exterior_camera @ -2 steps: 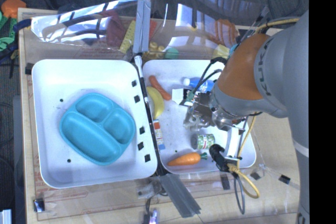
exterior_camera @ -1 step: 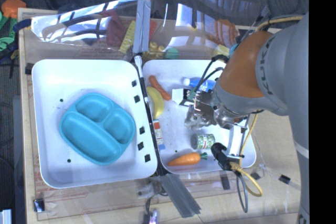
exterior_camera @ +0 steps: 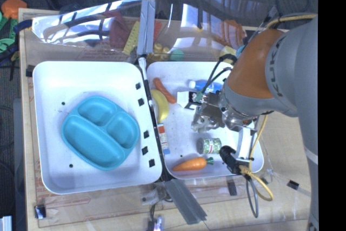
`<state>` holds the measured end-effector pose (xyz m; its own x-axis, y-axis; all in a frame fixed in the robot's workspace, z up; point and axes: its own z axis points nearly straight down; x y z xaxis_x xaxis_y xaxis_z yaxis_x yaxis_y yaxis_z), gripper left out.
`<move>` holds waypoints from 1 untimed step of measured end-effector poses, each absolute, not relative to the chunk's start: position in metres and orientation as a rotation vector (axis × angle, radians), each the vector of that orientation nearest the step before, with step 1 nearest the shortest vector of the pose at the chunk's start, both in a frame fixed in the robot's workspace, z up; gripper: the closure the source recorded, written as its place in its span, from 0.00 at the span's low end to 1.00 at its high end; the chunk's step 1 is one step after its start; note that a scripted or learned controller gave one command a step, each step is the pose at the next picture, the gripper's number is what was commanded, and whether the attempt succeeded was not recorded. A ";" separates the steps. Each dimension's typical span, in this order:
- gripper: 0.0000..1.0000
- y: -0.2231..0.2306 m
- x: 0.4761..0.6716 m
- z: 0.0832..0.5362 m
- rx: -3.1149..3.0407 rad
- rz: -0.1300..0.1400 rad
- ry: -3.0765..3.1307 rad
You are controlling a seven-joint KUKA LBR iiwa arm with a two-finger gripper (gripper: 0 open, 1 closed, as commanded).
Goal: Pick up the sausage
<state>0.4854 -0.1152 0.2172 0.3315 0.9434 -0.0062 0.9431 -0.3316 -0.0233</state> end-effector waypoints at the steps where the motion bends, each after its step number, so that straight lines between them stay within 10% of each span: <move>1: 1.00 -0.115 0.486 0.225 -2.543 0.035 -1.812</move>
